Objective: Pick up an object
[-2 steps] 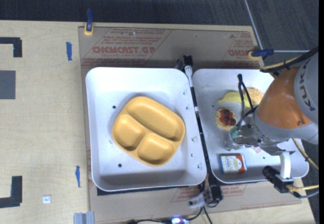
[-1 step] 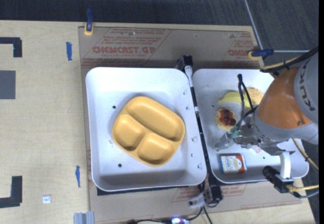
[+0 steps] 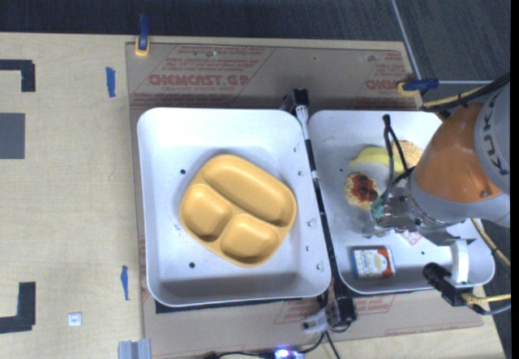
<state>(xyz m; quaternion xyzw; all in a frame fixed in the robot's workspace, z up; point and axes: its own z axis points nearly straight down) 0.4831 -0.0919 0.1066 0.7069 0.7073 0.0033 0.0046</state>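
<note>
In the right bin [image 3: 340, 264] lie a pale yellow rounded object [image 3: 371, 158], a small red and yellow object [image 3: 361, 186] just below it, and a small red and white carton [image 3: 373, 262] near the front wall. My gripper [image 3: 394, 214] hangs low over the middle of this bin. It sits right of the red and yellow object and above the carton. The grey and orange arm [image 3: 458, 167] covers the bin's right part.
The left bin [image 3: 154, 211] holds a large yellow tray [image 3: 236, 207] with three compartments. A black ridge [image 3: 312, 179] separates the two bins. Both stand on a cardboard sheet [image 3: 243, 74] on the wooden bench. Cables run along the front right corner.
</note>
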